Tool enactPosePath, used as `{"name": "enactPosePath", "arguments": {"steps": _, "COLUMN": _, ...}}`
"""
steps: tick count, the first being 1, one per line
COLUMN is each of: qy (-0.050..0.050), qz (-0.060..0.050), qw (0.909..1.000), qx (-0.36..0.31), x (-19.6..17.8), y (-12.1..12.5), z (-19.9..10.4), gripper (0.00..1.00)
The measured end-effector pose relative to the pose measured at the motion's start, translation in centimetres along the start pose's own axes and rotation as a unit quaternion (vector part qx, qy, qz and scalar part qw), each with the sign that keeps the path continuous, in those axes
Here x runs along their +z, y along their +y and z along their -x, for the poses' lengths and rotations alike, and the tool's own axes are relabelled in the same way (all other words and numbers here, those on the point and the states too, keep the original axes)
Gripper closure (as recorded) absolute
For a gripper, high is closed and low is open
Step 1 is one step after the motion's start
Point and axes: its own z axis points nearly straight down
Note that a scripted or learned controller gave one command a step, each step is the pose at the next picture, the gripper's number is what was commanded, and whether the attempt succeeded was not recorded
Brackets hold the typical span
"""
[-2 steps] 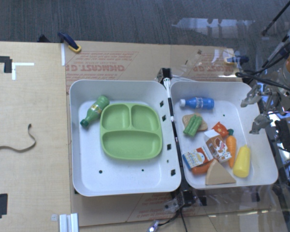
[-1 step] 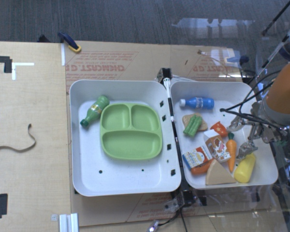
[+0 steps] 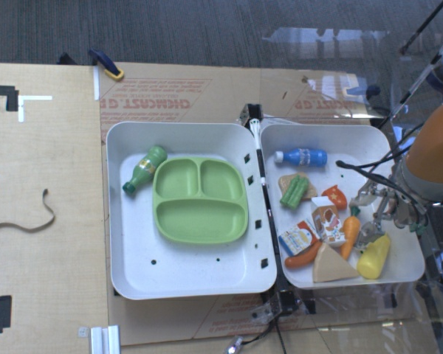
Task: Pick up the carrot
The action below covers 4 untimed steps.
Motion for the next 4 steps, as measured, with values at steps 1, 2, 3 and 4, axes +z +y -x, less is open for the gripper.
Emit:
{"name": "enactPosePath", "arguments": {"steps": 1, "qy": -0.003, "qz": -0.001, "qw": 1.0, "qx": -0.002, "x": -1.0, "y": 0.1, "z": 0.2, "gripper": 1.0}}
{"name": "enactPosePath", "arguments": {"steps": 2, "qy": -0.003, "qz": -0.001, "qw": 1.0, "qx": -0.002, "x": -1.0, "y": 0.1, "z": 0.2, "gripper": 0.0}}
{"name": "enactPosePath", "arguments": {"steps": 3, "qy": 0.001, "qz": 0.0, "qw": 0.995, "qx": 0.1, "x": 0.0, "y": 2.2, "z": -2.3, "gripper": 0.0}}
{"name": "enactPosePath", "arguments": {"steps": 4, "qy": 0.001, "qz": -0.001, "qw": 0.9786, "qx": 0.206, "x": 0.1, "y": 9.4, "z": -6.8, "gripper": 0.0}}
